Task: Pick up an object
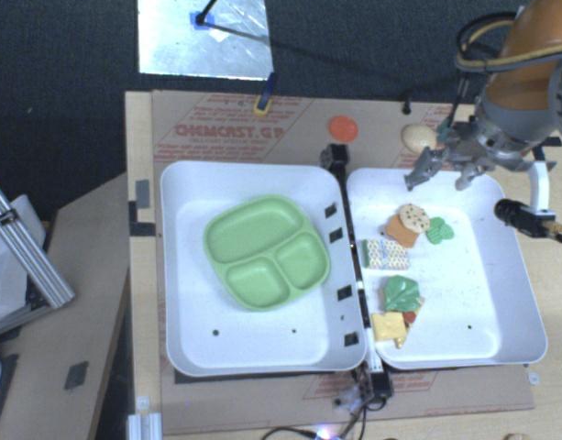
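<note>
Several small toys (402, 259) lie clustered below-left of the tool (443, 170), inside right bin (501, 282) | tool released, fingers spread, holding nothing | risk: pieces touch, so descent may nudge neighbours or pinch two.

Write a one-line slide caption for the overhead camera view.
Open gripper above the right bin's far edge, toy food clustered below; green divided tray in the left bin.

Dark carpet floor (60, 81); silver sheet (205, 27) lying flat; tan cardboard-topped bench (225, 122).
</note>
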Available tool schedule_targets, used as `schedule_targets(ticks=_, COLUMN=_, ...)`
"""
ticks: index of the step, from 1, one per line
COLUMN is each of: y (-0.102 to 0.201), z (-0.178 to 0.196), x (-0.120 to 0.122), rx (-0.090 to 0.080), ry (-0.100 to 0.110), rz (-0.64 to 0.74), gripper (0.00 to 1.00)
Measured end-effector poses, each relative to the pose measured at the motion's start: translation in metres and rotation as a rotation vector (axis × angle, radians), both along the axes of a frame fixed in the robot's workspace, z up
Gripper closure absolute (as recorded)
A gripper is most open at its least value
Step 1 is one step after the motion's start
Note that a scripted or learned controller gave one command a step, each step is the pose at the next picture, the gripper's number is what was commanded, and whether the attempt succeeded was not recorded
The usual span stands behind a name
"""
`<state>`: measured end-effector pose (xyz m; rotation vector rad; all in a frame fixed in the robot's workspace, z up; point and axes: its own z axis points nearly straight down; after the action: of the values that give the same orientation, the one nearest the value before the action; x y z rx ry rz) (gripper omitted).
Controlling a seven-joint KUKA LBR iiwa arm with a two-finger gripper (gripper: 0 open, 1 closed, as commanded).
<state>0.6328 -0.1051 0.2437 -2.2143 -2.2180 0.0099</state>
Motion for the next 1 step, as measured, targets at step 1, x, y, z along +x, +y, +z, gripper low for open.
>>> schedule_targets(ticks=1, y=0.0001, z=0.0067, x=0.0022, rx=-0.001, ry=-0.012, rz=0.002, gripper=0.0)
